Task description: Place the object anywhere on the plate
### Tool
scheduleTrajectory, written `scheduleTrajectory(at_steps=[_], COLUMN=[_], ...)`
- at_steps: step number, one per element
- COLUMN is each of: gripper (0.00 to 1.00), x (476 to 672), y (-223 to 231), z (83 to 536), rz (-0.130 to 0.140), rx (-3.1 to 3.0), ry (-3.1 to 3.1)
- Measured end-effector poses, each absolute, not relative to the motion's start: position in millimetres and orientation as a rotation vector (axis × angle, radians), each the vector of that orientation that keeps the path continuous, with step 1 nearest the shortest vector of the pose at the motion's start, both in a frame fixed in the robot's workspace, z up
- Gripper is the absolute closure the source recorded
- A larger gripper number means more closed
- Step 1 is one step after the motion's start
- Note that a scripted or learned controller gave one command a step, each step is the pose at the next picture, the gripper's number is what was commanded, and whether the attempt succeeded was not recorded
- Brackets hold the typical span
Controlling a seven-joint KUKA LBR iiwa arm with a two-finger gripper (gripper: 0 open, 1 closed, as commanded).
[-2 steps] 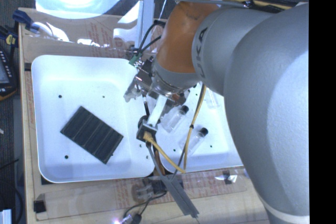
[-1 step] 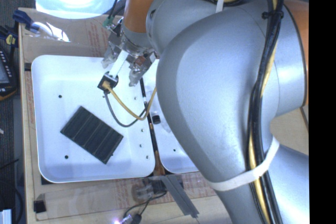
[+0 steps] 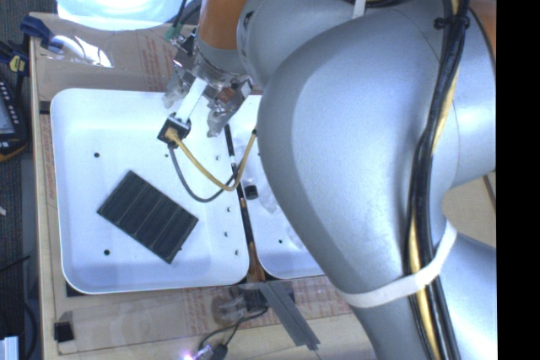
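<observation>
A dark ribbed rectangular plate [image 3: 148,216] lies flat and slightly turned in the lower middle of the left bin [image 3: 76,131]. My gripper [image 3: 201,109] hangs over the back right part of that bin, up and to the right of the plate and well apart from it. I see nothing between it and the bin floor. The bulk of my grey arm [image 3: 371,122] covers most of the right bin [image 3: 283,261], so what lies in there is hidden.
The divider between the two bins [image 3: 245,215] runs just right of the plate. Clutter and a shiny sheet [image 3: 118,0] sit beyond the back edge of the bench. Dark devices [image 3: 10,110] lie off the left side.
</observation>
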State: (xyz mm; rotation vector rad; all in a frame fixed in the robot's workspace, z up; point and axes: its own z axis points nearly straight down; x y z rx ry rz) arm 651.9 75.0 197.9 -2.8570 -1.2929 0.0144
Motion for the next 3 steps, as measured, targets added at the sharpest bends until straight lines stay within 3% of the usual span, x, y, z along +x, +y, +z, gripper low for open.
scheduleTrajectory(at_steps=[2,3], gripper=[1.0,1.0], x=[651.1,643.7], y=[79.8,116.7], z=[215.1,218.0], rz=[0.02,0.009], rx=[-2.841,-2.328], ry=[-1.315,-2.104])
